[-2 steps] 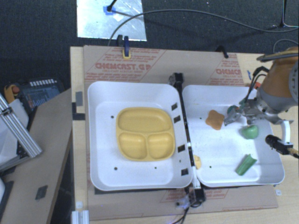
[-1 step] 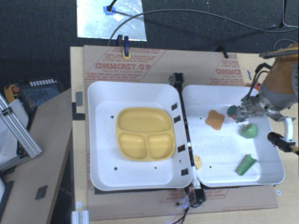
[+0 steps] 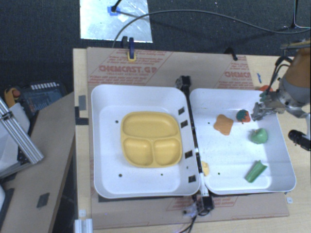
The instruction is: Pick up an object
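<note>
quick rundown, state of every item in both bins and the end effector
yellow tray: flat in left bin
orange piece: lying in right bin
strawberry: right bin, beside end effector
green ball: loose, right bin
green block: lying, right bin

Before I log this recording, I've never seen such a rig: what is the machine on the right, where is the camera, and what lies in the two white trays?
This is one camera fixed above the bench, looking down at a slant. The grey arm with an orange band reaching in from the right is a robot arm; its gripper sits over the right bin. That bin holds an orange piece, a small red and green toy close beside the gripper, a green round piece and a green stick-shaped piece. The left bin holds a yellow divided plate. I cannot tell that anything is held.
</note>
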Robot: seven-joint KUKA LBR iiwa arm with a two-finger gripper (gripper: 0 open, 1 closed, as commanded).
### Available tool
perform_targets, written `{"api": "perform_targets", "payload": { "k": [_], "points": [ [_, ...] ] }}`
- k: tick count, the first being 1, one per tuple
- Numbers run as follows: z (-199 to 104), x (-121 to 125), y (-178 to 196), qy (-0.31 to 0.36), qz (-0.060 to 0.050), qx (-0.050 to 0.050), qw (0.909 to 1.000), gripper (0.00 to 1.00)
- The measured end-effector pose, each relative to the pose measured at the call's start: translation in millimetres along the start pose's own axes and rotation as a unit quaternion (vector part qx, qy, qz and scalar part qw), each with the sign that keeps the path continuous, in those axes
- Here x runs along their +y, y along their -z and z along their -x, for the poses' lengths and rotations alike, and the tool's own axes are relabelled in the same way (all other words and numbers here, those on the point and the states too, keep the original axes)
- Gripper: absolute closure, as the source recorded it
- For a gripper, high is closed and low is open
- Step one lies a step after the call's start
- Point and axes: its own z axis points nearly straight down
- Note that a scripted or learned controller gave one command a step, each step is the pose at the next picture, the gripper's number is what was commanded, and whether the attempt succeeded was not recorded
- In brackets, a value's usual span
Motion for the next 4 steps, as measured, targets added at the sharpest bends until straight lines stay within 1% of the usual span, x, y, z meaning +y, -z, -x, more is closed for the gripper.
{"api": "perform_targets", "payload": {
  "k": [1, 2, 3, 4],
  "points": [
    [2, 11, 60, 0.002, 0.001, 0.0, 1.0, 1.0],
    [2, 12, 81, 0.002, -0.001, 0.0, 1.0, 1.0],
    [-55, 26, 87, 0.004, -0.001, 0.001, 1.0, 1.0],
    [-102, 28, 77, 0.004, -0.002, 0.002, 1.0, 1.0]
  ]
}}
